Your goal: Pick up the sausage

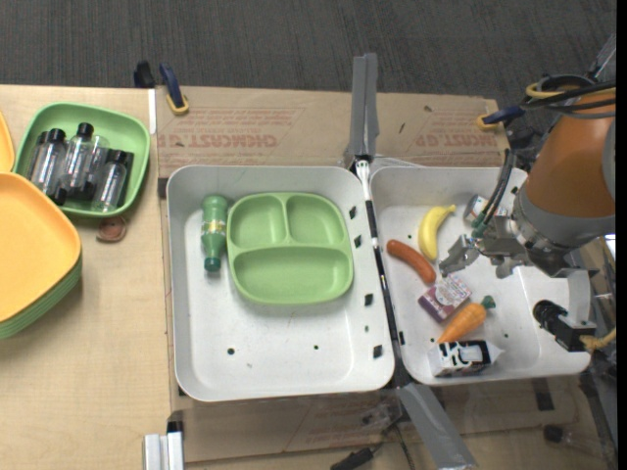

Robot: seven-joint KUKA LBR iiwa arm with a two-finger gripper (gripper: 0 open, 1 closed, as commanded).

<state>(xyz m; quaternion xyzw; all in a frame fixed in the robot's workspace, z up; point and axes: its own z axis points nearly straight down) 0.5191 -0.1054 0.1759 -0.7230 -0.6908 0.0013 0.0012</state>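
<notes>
Sausage (411, 260) lies at nine o'clock from gripper (468, 251), near; long axis runs ten-to-four (banana (432, 229) just above). Finger state: cannot tell.

Two shallow white plastic bins are lying side by side, the left bin (196, 360) and the right bin (524, 355), on a pale tan wooden desk (78, 399) partly covered by brown printed cardboard (255, 130) bearing reddish lettering. A light green three-compartment plate (290, 247) and a green bottle with a paler label (214, 231) are showing in the left bin. In the right bin, a reddish-orange sausage (410, 259), a yellow banana (432, 230), an orange carrot with a green top (463, 320), a purple packet (437, 304) and a black-and-white carton (461, 356) are showing. The grey arm with an orange band (578, 169) is carrying a grey metal hand (458, 256). Orange stacked plates (34, 253) and a green tray of dark-capped bottles (83, 160) are sitting at left.
</notes>
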